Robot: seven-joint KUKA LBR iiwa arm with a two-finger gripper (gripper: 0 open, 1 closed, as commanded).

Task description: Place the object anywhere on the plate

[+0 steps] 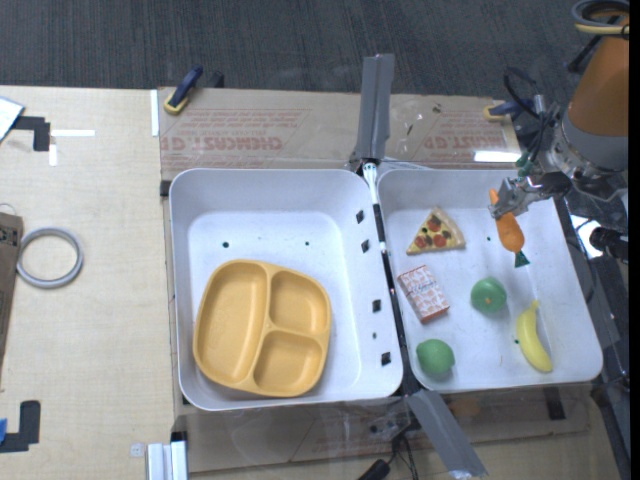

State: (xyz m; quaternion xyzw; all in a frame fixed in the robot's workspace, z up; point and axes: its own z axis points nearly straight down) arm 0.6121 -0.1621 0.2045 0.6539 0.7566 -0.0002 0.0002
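In the right bin [570, 363], near its far right corner, the end effector [513, 200] hung from the grey and orange arm [600, 98] that reached in from the right. A small orange carrot [511, 233] with a green tip sat directly below the fingers, its upper end at them, so it appeared pinched between them and lifted, though the fingers were too small and dark to read clearly.

On the floor of the same bin lay a pizza slice [437, 233] toward the far left, a red and white box [423, 294] nearer the divider, a green apple [488, 296] near the middle, a lime [435, 357] at the near side, and a banana [533, 339] along the right wall. These five lay apart from one another.

The left bin [200, 198] held a yellow plate [263, 326] with three compartments, set toward its near left side, with nothing resting on it. The carrot was well apart from the plate, across the divider between the bins.

On the bench [90, 348] to the left of the bins lay a roll of tape [47, 257].
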